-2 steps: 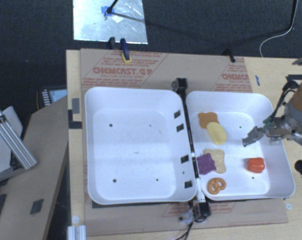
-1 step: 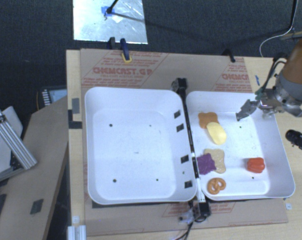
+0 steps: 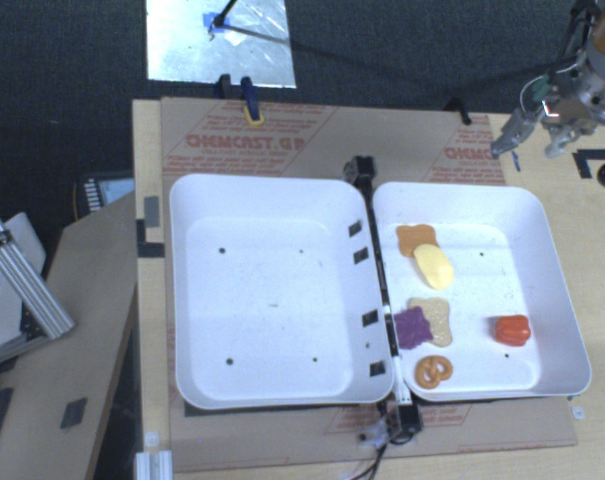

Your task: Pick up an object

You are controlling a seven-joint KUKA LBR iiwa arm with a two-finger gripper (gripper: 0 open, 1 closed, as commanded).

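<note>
The right bin (image 3: 542, 228) holds several small objects. An orange piece (image 3: 415, 237) lies beside a yellow lemon-like object (image 3: 434, 266) near the bin's left wall. Lower down sit a purple piece (image 3: 413, 328) against a beige piece (image 3: 435, 316), and a brown pretzel (image 3: 433, 371) at the front. A red pepper-like object (image 3: 512, 330) rests toward the right. My gripper (image 3: 533, 144) hangs above the bench past the right bin's far edge, open with nothing between its fingers.
The left bin (image 3: 197, 208) stands beside the right one, with black clips (image 3: 362, 258) along the divider. A shiny metal plate (image 3: 220, 28) lies at the back. Cardboard (image 3: 282, 133) underlies both bins.
</note>
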